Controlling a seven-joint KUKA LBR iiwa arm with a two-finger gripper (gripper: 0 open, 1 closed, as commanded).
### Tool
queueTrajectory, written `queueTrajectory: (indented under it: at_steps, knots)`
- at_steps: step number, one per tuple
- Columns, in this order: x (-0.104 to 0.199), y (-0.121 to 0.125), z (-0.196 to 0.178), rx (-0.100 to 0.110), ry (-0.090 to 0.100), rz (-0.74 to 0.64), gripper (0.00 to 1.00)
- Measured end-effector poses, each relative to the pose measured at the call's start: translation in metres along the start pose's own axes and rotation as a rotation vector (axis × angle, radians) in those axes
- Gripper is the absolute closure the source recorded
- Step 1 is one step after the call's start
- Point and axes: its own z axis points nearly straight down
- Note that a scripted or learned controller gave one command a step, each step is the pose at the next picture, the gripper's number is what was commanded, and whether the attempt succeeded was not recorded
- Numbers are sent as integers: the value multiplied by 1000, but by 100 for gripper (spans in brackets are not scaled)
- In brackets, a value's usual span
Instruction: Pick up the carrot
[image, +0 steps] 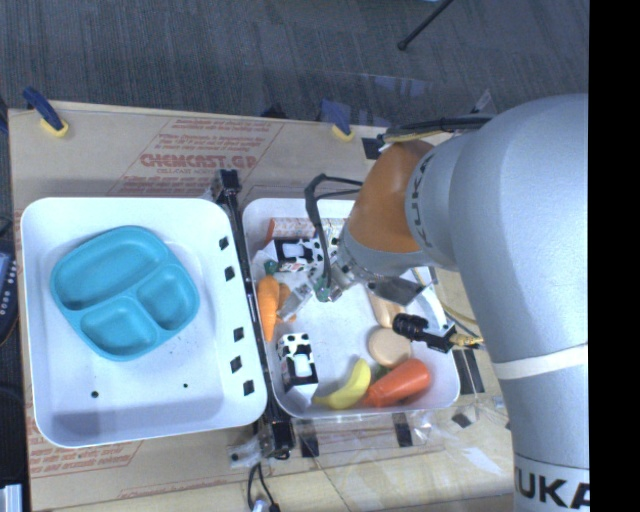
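- Camera view, nearest edge first: at the front of the right bin lie a yellow banana and, touching it on the right, a red-orange pepper-like vegetable. Just behind them sits a pale round biscuit-like piece, and to the left a small black-and-white block.
- Further back, the carrot lies along the right bin's left wall, orange, its length running front to back, close to the divider between the bins.
- The gripper hangs just right of the carrot's far end, tips pointing down and leftward into the bin. How far the fingers stand apart I cannot tell; nothing orange shows between them, so I judge the carrot is not yet held.
- To do the grasp well, I would shift the gripper left until it sits over the carrot's thicker middle, turn the wrist so the fingers close across the narrow width, not along the length, and come down straight.
- The wall is the risk: the finger on that side has little room, and a push could roll the carrot tighter against it.
- A second black-and-white block lies just behind the gripper; keep clear of it.
- Left bin holds a blue divided plate, well apart from the work.
- Beyond, the counter shows brown board with red print.
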Motion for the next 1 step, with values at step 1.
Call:
queueTrajectory:
  at_steps: [1]
  knots:
    - [1, 2, -10, -1, 2, -9, 100]
